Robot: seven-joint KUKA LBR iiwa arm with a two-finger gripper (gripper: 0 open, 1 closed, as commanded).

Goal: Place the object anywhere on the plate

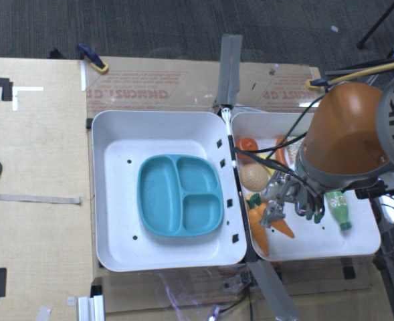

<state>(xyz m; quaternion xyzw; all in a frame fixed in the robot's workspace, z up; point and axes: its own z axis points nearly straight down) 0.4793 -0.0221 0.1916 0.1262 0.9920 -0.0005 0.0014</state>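
mostly bare plate, hand over crowded bin

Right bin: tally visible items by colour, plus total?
In the right bin, partly hidden by the arm, so only what shows:
Orange: 3, namely a carrot-like piece by the claw, a piece at the left wall and a strip at the back
Red: 1
Tan: 1, round
Green: 1, bottle
Total: 6
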